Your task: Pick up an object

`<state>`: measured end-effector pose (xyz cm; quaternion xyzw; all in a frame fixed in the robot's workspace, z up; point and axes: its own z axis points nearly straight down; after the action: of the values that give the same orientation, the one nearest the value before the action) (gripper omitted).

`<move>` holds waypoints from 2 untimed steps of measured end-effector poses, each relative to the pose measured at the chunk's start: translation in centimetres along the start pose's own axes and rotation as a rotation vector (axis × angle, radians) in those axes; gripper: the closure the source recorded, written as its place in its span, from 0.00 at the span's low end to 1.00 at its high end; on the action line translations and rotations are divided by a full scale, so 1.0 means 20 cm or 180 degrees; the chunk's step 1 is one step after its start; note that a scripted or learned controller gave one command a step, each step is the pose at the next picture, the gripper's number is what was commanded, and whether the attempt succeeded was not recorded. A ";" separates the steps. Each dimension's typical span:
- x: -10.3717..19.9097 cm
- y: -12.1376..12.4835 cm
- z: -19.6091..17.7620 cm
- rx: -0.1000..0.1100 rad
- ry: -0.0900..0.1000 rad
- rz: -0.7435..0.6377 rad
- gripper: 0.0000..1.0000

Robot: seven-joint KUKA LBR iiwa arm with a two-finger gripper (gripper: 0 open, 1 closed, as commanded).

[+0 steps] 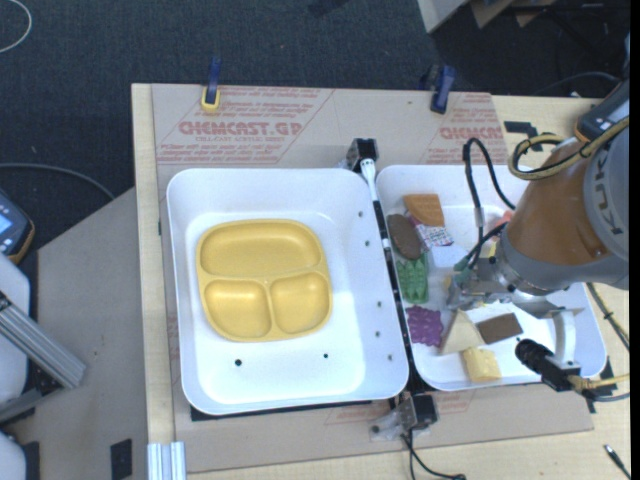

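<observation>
1. The grey arm with its orange band point(545, 218) reaches in over the right bin point(590, 343), its wrist low above the clutter there.
2. The gripper point(468, 286) sits beneath the wrist, and from here I cannot tell whether it is released or clenched, nor whether anything is in it.
3. Candidates for the pick lie close around it: a green piece point(412, 278) just beside it toward the left bin, a purple piece point(425, 325) below that, a pale wedge point(462, 334) and a brown block point(497, 326) right under the wrist, and a yellow chunk point(482, 365) nearer the front rim.
4. Farther off, toward the back of the bin, lie a dark oval point(403, 234) and a tan square point(424, 209).
5. The left bin point(190, 298) holds a yellow divided tray point(265, 276), well apart from the gripper.
6. My judgement: the approach looks done, yet nothing is visibly lifted, so the grasp and raise remain.
</observation>
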<state>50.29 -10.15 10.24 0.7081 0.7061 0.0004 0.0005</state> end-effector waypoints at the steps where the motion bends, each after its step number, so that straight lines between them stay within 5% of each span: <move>1: 0.00 -0.01 -0.21 -0.0015 -0.0006 -0.0009 1.00; 2: 0.01 -0.04 -0.44 -0.0014 -0.0005 -0.0012 1.00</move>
<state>49.46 -9.99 19.14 0.7069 0.7074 0.0014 0.0026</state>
